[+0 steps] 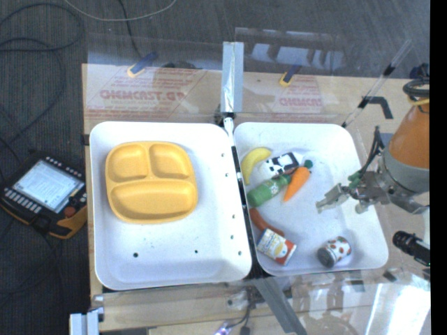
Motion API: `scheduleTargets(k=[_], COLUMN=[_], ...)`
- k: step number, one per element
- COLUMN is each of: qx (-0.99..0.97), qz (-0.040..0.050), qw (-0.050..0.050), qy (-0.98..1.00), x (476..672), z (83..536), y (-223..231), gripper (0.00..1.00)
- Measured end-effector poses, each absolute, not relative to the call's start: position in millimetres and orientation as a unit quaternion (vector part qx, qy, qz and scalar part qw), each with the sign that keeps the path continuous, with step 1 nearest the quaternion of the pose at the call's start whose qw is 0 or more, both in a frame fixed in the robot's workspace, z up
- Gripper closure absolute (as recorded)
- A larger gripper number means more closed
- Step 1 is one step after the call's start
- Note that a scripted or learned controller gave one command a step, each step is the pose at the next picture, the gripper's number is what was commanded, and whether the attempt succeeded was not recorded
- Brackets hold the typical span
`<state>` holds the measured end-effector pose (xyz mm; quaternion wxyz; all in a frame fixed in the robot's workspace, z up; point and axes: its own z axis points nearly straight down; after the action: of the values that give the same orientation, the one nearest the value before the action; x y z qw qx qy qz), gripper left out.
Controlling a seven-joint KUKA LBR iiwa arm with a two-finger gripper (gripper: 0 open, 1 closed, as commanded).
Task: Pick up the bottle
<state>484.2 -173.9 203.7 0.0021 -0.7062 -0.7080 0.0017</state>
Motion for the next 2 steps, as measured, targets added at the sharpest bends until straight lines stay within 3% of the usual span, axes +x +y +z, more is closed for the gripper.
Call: scheduleTargets(k=[1,2], qx=[-0.728,-0.702], qz=[0.0013,0.0011], qw=[0.002,0.002], qy=[-0.685,-0.712], x=[554.6,576.0], z=[167,111], y=[-112,-100], gripper=[0.00,0.00])
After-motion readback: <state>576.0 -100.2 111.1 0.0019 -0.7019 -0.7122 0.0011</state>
